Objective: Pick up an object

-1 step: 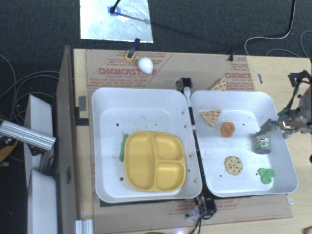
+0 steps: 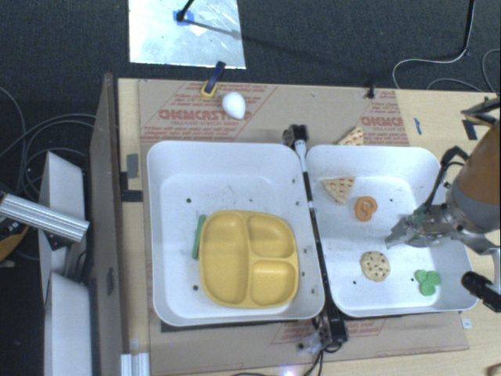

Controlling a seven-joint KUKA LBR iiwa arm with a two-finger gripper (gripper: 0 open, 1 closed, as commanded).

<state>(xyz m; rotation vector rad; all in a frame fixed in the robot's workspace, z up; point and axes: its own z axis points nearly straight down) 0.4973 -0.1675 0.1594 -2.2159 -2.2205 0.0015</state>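
One hand point(image 2: 401, 232), arm point(image 2: 477, 190) cut off right

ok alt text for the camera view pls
The arm's gripper hangs low over the right bin, among a cookie, an orange ring, a waffle wedge and a green toy. The left bin holds a yellow divided tray.

Dark grey carpeted floor point(image 2: 47, 45) around table. Shiny silver square sheet point(image 2: 186, 20) on floor at top, small blue piece point(image 2: 184, 17) on it. Black cables point(image 2: 27, 143) coil at left, thin cable point(image 2: 438, 57) loops top right. Flat brown cardboard table top point(image 2: 258, 104) with red print. Silver metal rail point(image 2: 43, 216) juts at left.
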